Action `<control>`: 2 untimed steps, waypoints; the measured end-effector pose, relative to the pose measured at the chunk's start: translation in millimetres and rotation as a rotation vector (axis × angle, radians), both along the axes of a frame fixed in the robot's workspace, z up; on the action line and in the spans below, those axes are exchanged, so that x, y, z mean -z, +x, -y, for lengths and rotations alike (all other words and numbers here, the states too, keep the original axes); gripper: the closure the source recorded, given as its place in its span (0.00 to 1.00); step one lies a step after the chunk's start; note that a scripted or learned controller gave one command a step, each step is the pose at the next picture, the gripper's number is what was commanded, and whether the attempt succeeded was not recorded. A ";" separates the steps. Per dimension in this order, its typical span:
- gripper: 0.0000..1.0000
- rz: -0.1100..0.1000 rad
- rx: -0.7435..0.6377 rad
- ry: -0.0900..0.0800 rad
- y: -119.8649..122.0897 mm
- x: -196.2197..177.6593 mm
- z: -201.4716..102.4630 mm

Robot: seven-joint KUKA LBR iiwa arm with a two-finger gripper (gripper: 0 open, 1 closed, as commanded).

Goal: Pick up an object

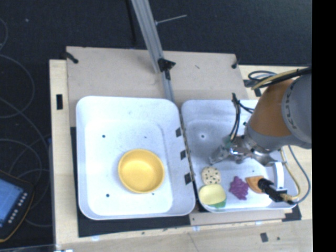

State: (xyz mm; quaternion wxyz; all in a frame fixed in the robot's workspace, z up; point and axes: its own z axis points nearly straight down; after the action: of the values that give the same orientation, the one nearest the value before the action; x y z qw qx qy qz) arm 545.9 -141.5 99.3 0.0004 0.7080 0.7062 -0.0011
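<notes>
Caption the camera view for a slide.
Gripper hovers in the right bin above cookie, purple toy; yellow bowl in left bin.

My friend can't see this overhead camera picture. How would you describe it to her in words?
A grey and orange robot arm reaches from the right over the right white bin, which holds a speckled cookie, a yellow-green fruit, a purple bunch of grapes and an orange piece along its near edge. The left white bin holds a yellow bowl.

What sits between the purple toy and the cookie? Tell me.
Bare white bin floor separates the purple toy and cookie in the camera view.
</notes>
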 end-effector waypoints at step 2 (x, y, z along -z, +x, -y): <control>1.00 0.007 0.004 0.000 3.4 -59.5 10.6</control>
State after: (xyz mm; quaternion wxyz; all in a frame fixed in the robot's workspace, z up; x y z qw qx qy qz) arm 549.2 -152.0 158.8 0.0028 0.7095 0.7047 0.0014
